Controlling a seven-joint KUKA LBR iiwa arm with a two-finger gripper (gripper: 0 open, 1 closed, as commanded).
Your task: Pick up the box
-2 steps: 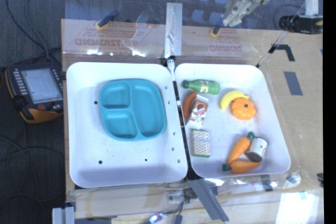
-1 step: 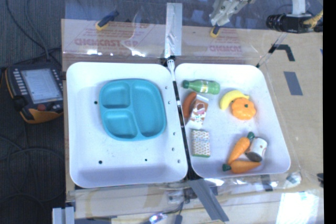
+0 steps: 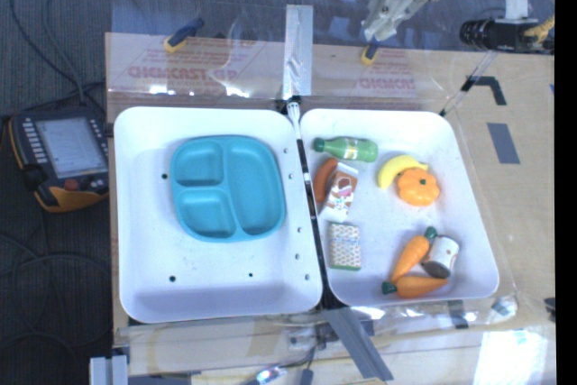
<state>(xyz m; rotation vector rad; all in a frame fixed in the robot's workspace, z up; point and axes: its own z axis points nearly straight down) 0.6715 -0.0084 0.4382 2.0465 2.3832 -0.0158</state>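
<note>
Nearest, box (image 3: 344,246) flat in right bin (image 3: 469,194), against the left wall; print too small to read. Beyond the bins, faint red lettering on the plastic sheet (image 3: 194,72), illegible. Farthest, hand (image 3: 383,18) raised, fingers seemingly together, gripping nothing.

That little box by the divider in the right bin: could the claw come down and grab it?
Probably yes. The box lies flat with nothing on top, apart from the carton above it. The claw hangs beyond the bins' far edge. The divider wall alongside may crowd one finger.
</note>
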